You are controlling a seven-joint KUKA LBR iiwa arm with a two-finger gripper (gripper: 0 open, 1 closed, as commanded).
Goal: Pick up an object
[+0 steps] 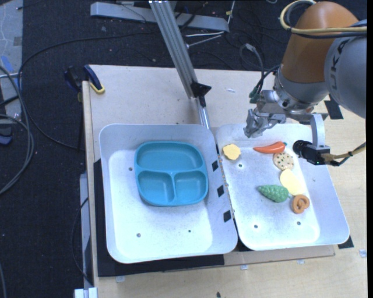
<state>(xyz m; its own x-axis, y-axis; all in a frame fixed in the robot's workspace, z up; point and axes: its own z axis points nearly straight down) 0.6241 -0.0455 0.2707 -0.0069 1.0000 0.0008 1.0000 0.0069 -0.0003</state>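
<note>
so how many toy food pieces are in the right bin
6: yellow piece near the left wall, orange carrot by the gripper, cracker, pale yellow piece, green piece, pretzel. None looks hidden.

a pale wooden bench [145, 96] fills the middle of the frame, on dark carpet [41, 192] crossed by black cables [35, 134]. a grey metal stand [157, 14] sits at the top.

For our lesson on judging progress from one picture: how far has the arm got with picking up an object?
Done: the gripper is over the far end of the right bin. In hand: nothing visibly held. Left: the whole pick. The carrot, yellow piece, cracker, green item and pretzel all lie on the bin floor.
</note>
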